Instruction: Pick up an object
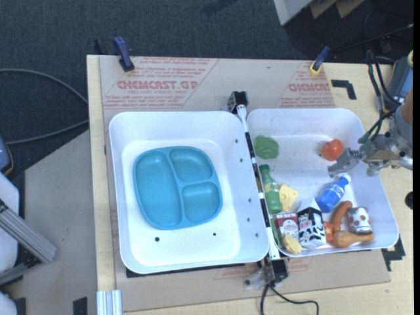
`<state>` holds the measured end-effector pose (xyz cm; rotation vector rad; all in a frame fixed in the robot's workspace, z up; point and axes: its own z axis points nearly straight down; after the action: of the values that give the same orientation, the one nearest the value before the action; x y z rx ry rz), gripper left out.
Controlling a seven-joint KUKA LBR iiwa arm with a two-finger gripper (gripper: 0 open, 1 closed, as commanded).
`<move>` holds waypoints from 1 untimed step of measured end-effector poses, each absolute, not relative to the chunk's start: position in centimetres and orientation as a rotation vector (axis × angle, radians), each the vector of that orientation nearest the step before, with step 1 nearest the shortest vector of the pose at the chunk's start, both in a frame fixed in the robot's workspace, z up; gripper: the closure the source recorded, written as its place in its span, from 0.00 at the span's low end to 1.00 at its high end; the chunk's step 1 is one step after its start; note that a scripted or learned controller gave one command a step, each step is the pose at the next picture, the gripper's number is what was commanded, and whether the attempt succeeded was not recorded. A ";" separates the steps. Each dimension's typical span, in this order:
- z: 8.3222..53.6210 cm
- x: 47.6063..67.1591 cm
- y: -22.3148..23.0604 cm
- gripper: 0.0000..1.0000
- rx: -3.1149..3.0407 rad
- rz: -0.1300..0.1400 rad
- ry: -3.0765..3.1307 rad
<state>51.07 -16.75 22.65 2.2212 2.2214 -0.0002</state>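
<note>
Picking target: no single object is set; likely candidates lie in the right shallow white plastic bin [308,118], where the small red-orange rounded toy [333,149] at about 1 o'clock and the blue plastic bottle with a white cap [331,193] near 4 o'clock are closest to the hand.
Hand: the grey two-finger hand [357,157] hangs at the bin's 3 o'clock edge, just beside the red-orange toy; nothing sits between its fingers, and I cannot tell how wide they stand.
Other contents: a green rounded lump [266,147] at 10 o'clock; a black-and-white cow-patterned carton [311,226] and an orange sausage-shaped toy [340,214] toward 5 and 6 o'clock.
Left bin: a turquoise three-compartment plastic tray [177,186] lies in it.
Progress: judged early; every object rests in the bin, so closing and lifting are left.
</note>
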 end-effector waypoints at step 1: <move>10.2 53.8 -20.9 0.00 2.223 -0.001 2.222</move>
<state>53.78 -20.94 10.22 2.2232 2.2217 -0.0013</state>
